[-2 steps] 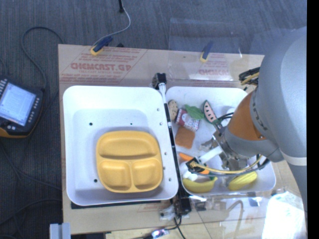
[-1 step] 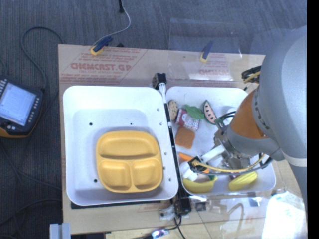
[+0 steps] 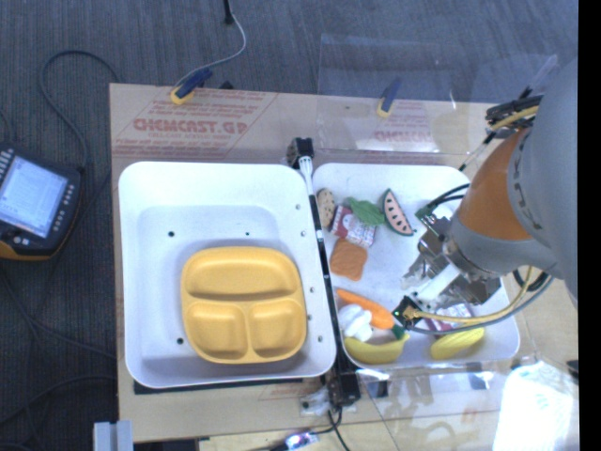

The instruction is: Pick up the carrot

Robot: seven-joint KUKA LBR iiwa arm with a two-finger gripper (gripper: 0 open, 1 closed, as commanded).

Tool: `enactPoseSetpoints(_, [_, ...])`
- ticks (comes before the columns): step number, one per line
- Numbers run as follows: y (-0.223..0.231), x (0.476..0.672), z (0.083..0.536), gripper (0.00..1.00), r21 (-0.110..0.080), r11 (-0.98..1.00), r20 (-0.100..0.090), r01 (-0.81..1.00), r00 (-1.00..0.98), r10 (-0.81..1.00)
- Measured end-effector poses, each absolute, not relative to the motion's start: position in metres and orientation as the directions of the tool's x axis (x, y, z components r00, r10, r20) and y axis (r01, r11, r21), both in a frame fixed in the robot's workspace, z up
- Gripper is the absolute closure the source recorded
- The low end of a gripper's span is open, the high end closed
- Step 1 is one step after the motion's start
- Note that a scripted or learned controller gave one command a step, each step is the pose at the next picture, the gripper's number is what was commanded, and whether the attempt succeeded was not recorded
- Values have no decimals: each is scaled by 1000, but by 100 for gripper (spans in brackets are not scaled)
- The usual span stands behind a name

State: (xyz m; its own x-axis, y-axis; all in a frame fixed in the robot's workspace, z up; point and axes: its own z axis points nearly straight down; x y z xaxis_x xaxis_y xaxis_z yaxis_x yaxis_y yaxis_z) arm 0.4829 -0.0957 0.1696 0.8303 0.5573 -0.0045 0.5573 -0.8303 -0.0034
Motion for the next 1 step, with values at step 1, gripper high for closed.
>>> enactPoseSetpoints(1, [-96, 482, 169, 0, -4, -831, -6, 557, 831, 557])
